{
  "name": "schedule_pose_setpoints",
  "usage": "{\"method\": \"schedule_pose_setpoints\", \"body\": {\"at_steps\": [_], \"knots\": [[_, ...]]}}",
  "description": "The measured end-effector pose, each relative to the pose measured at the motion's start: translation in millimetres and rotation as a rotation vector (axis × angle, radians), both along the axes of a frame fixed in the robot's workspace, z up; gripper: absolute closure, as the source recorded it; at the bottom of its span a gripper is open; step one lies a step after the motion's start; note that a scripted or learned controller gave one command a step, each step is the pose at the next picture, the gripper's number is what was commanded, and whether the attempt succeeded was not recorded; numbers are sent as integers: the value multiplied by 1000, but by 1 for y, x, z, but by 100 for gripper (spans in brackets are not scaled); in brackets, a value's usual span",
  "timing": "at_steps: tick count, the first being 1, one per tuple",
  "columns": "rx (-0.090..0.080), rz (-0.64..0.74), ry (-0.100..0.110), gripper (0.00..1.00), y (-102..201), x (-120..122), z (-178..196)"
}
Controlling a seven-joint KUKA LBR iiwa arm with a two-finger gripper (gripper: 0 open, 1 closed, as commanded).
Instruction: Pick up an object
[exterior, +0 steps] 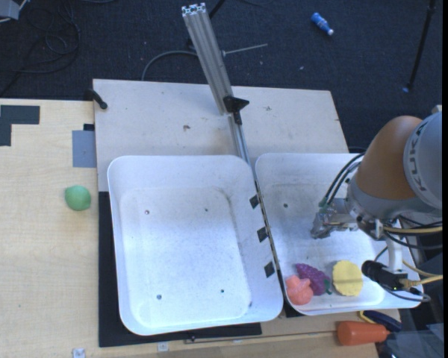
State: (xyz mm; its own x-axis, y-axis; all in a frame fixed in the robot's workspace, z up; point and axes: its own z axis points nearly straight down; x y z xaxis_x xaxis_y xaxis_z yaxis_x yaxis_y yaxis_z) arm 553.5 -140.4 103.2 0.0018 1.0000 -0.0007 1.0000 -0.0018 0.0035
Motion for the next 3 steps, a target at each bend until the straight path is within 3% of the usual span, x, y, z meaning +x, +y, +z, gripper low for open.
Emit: {"method": "schedule_pose_setpoints", "body": {"at_steps": [2, 3], "knots": [[0, 1, -2, 100, -6, 3, 124], [0, 1, 2, 100, -6, 3, 147]]}}
